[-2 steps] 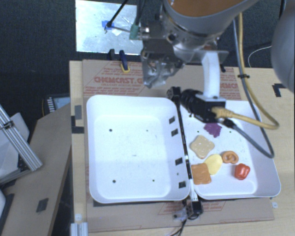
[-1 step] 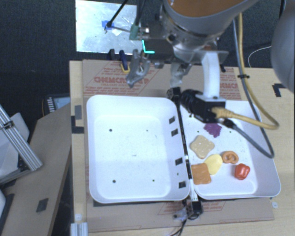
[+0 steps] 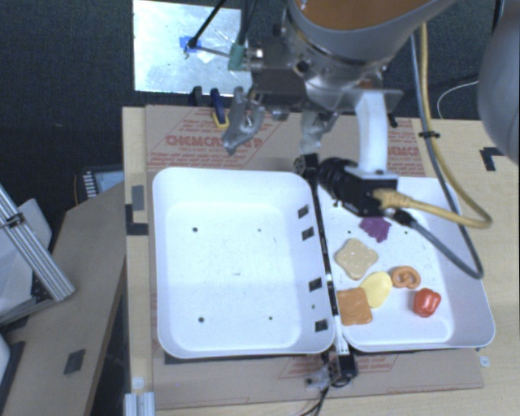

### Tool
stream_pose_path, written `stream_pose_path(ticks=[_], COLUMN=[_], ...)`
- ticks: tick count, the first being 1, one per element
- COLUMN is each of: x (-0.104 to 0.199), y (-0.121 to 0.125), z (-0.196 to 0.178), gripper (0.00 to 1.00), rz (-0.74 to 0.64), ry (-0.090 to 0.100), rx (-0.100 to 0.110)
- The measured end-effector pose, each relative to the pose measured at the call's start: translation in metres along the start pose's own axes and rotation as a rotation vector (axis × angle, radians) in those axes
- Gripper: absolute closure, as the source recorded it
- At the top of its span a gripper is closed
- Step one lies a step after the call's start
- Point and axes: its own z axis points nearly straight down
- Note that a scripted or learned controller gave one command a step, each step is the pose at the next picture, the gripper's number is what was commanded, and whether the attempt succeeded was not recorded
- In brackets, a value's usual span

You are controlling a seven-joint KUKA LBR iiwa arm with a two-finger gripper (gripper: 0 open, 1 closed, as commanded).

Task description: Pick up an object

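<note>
While the tool [image 3: 275, 130] hangs high, toys — purple piece [image 3: 374, 228] nearest — lie below-right.

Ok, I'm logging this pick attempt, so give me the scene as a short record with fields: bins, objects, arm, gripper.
left bin: white, shallow, no objects seen in it
right bin: white, shallow, holds all the objects
objects: purple piece, beige slice, yellow piece, orange block, orange ring, red piece
arm: above the far edge of the bins
gripper: beyond the left bin's far edge, nothing seen between its fingers
</note>
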Motion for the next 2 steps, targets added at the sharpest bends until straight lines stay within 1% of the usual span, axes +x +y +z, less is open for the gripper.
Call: stream_pose_path(ticks=[2], x=[0.0000], y=[0.0000], z=[0.0000], gripper=[0.00], rz=[0.000], ry=[0.000], rx=[0.000])
